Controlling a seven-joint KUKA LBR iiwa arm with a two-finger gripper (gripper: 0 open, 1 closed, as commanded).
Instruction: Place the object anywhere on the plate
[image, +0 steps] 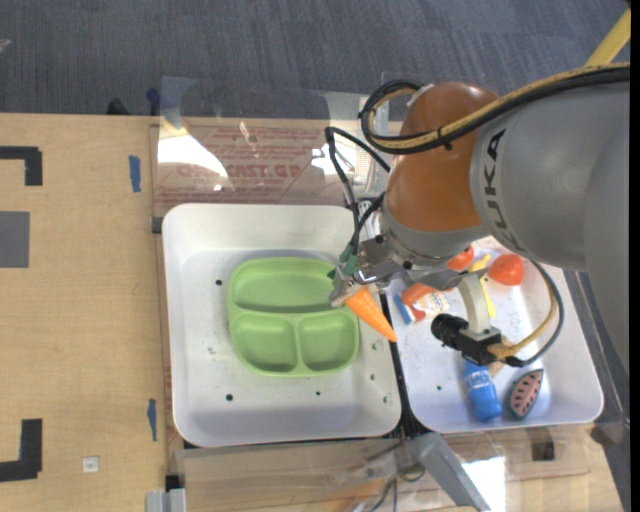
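A green three-compartment plate (290, 315) lies in the left white bin (200, 380). An orange toy carrot (374, 311) with a green top slants down to the right, just off the plate's right rim and above the wall between the two bins. My gripper (348, 286) is at the carrot's thick upper end and shut on it. The big grey and orange wrist hides most of what lies behind it.
The right bin (570, 400) holds a blue bottle (482, 392), a grey and pink oval object (525, 392), an orange-red round toy (508, 268) and a white and orange packet (424, 297). A clear plastic sheet (240, 165) lies behind the left bin.
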